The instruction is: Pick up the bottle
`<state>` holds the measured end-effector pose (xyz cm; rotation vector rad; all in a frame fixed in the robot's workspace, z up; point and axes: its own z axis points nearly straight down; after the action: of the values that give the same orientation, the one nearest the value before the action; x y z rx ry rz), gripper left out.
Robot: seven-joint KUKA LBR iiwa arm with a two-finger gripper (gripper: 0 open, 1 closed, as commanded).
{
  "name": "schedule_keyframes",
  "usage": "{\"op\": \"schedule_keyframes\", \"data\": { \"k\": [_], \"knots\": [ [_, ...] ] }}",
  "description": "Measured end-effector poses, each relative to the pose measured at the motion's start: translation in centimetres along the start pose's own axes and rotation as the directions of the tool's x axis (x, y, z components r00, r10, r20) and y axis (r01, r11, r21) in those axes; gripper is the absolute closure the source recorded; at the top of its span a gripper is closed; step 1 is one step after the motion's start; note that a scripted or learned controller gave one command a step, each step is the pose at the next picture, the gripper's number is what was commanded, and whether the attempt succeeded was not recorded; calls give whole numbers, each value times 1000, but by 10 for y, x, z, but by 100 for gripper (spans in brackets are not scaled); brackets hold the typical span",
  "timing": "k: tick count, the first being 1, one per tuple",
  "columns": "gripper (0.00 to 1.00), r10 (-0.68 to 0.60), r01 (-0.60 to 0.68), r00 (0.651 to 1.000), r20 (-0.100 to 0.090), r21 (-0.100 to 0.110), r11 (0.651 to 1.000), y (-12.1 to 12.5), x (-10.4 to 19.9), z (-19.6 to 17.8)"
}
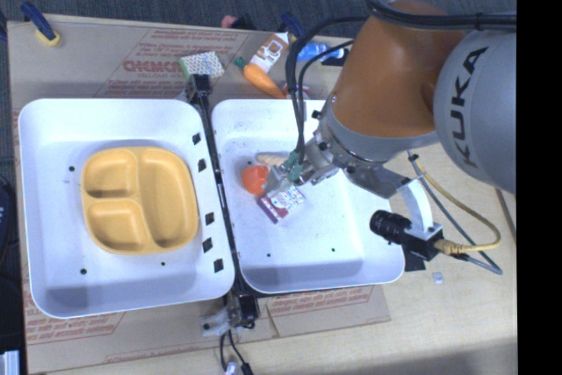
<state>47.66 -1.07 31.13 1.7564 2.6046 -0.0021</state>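
Gripper [294,174] low in right bin [351,272], finger state unclear | bottle [283,199] lying just below it, mid-bin, beside orange ball [255,179] | open floor toward the near wall | yellow tray [139,198] in left bin [53,127]

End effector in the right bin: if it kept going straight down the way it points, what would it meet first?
Probably the small packet lying just under the end effector, beside the orange ball; depth is hard to judge from above.

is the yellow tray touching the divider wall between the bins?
Apart. The camera view shows a strip of bare white bin floor between the yellow tray and the divider wall of the left bin.
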Motion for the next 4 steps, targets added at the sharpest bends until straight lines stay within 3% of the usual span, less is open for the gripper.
{"op": "schedule_keyframes", "data": {
  "k": [1, 2, 3, 4],
  "knots": [
    [100, -140, 140, 990, -3, 4, 990, 14, 37, 120],
    [100, -120, 120, 993, 0, -1, 993, 3, 7, 21],
    [100, -237, 237, 972, -4, 4, 972, 25, 64, 120],
    [100, -424, 424, 906, 0, -1, 906, 24, 60, 14]
  ]
}}
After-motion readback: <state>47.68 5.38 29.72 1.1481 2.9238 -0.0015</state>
